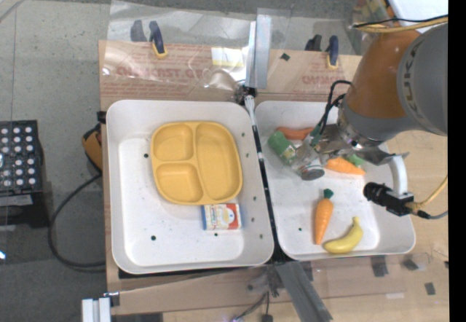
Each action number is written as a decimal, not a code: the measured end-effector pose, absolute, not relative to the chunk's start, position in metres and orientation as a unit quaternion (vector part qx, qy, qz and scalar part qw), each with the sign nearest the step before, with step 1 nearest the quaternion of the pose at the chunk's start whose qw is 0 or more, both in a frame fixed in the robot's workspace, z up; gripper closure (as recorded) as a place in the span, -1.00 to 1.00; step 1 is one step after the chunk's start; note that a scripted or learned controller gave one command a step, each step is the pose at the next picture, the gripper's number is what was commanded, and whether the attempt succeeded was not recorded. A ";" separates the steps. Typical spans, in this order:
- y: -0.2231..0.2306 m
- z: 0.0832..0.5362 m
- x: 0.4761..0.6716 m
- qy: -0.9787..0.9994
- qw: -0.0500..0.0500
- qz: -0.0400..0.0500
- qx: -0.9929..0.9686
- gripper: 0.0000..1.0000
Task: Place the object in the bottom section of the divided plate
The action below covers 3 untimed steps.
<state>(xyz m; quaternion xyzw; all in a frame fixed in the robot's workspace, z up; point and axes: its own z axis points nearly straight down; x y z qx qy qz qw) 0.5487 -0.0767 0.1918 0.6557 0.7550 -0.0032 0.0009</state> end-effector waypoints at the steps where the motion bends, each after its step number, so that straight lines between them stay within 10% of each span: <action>1: 0.013 0.191 0.551 0.743 -0.001 -0.001 0.670 1.00; 2: 0.100 0.195 0.612 0.762 0.000 -0.002 0.647 1.00; 3: 0.099 0.195 0.612 0.762 0.001 -0.002 0.648 -1.00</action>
